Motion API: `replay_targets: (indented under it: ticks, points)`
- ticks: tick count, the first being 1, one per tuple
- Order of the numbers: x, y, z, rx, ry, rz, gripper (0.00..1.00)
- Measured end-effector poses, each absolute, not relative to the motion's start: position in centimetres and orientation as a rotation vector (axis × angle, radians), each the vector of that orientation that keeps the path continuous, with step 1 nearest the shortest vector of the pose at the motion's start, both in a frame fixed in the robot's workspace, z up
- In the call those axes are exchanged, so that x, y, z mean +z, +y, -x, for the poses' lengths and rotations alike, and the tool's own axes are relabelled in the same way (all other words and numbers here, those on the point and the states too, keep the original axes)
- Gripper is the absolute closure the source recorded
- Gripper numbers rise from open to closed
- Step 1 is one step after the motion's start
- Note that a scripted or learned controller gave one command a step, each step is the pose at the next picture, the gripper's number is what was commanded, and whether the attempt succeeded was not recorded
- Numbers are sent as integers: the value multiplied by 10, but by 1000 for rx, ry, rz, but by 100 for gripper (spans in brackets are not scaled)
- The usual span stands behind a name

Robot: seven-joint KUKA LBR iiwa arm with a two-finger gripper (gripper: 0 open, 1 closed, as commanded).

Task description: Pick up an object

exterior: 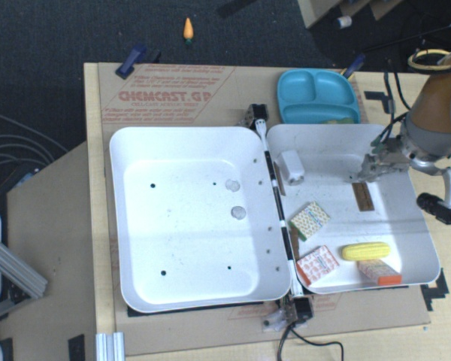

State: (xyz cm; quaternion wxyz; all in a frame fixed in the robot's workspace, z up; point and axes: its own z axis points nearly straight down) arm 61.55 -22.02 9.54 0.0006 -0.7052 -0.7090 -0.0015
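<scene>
The task names no special obj, so the candidates are the things in the right bin (406, 224). At its front right lies a yellow corn cob (364, 251), and touching it in front is a pink block w/ an orange end (379, 271). Left of these, near the bin's front left corner, lies a red-and-white packet (317, 264), and behind it a small patterned box (310, 219), turned at an angle. Farther back, close to the left wall, stands a small grey block (291, 166). A flat brown strip (363, 196) lies near the middle of the bin, just below the gripper (376, 165). The gripper is low over the back part of the right bin, approx. above the far end of the brown strip; if it is open or closed I cannot tell, and nothing is seen inside it. The arm (436, 119), grey w/ its orange band, comes in from the right. The left bin (135, 224) has 2 small round grey discs (235, 198) near its right side, 1 behind the other. Behind the right bin, on the bench (173, 96), rests a blue divided tray (318, 96). A blue clip (130, 62) sits at the bench's back left corner, and a small orange obj (188, 28) lies on the dark floor beyond.
</scene>
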Motion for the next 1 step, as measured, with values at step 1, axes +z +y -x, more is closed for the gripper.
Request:
replay_targets:
  ticks: [1]
  points:
    - [106, -220, -616, -5, -2230, 2216, 100]
